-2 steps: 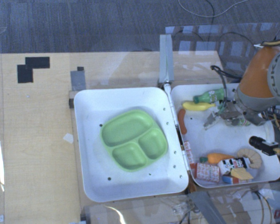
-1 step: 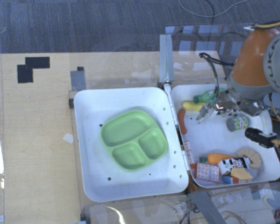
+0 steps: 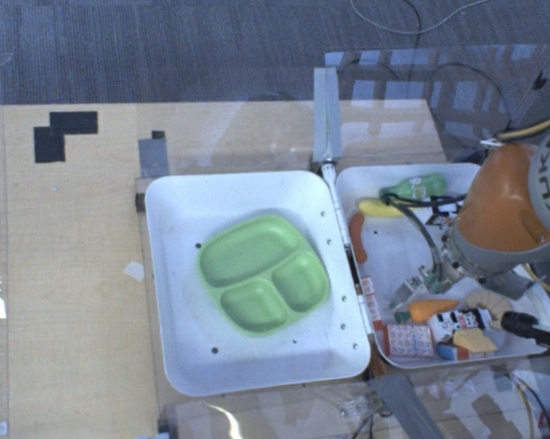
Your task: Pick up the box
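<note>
Farthest to the view's left of the gripper [image 3: 430, 280] is the bare wood of the table [image 3: 63, 276]. Next comes the left bin [image 3: 186, 361], which holds a green divided plate [image 3: 263, 275] well apart from the gripper.

In the right bin [image 3: 371, 184], the box [image 3: 410, 341] is a flat red-and-white pack lying in the near left corner. It is near the gripper, on its near side and a little to its view-left, and not touching it. An orange carrot [image 3: 431, 308] lies between the gripper and the box. A black-and-white carton [image 3: 461, 321] and a yellow wedge [image 3: 476, 341] sit just beside the box, on the gripper's near right. A banana [image 3: 379, 207] and a green bottle [image 3: 420, 187] lie on its far side.

The gripper hangs low among this clutter under the orange band of the arm [image 3: 504, 207]. Whether it is spread or closed cannot be told, and nothing can be seen held in it.

By my reading the step in hand is the approach, and the box is not yet taken. The next move calls for shifting toward the near left corner, past the carrot. The gripper should then come down squarely over the box, so that it closes on the box alone and not on the carton beside it.
</note>
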